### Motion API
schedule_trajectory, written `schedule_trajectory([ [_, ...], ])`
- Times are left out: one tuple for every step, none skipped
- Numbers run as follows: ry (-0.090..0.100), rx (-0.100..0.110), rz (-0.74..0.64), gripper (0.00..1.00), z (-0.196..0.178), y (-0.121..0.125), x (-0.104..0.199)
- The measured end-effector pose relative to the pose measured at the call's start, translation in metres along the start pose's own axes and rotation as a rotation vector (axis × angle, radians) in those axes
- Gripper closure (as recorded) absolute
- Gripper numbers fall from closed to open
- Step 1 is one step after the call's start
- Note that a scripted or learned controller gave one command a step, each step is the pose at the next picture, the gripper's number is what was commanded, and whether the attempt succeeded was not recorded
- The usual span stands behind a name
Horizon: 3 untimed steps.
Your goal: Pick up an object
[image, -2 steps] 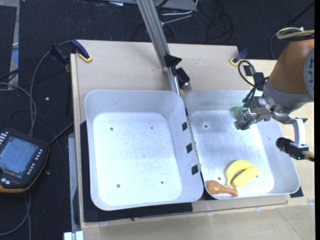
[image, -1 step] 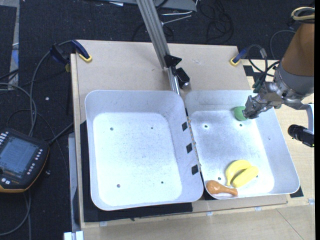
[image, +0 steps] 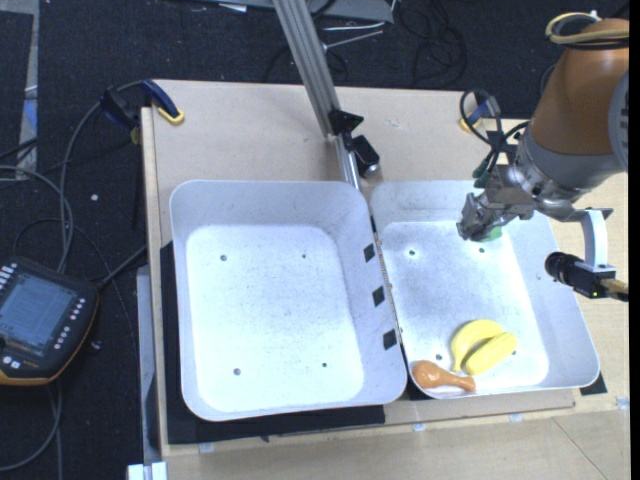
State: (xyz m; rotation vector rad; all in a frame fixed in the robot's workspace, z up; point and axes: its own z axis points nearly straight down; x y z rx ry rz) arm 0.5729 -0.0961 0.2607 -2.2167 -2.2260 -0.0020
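Observation:
In the right bin (image: 440, 268), near its front edge, lie a yellow banana-shaped thing (image: 481, 346) and a small orange-brown drumstick-shaped thing (image: 441, 376) just left of it. My gripper (image: 483, 224) hangs over the far right part of that bin, well behind both. A bit of green (image: 489, 234) shows right at its tip; I cannot tell whether it is held or lies on the bin floor under it.
The left bin (image: 200, 268) stands beside the right one, joined by a ridge with black clips (image: 378, 295). A slanted metal pole (image: 310, 58) rises behind the bins. A teach pendant (image: 35, 318) lies off the bench at left.

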Motion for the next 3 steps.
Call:
schedule_trajectory([
  [0.000, 0.002, 0.000, 1.00, 0.013, -0.005, 0.052],
  [0.000, 0.000, -0.001, 1.00, 0.006, -0.013, 0.103],
  [0.000, 0.002, 0.000, 1.00, 0.021, -0.031, 0.153],
])
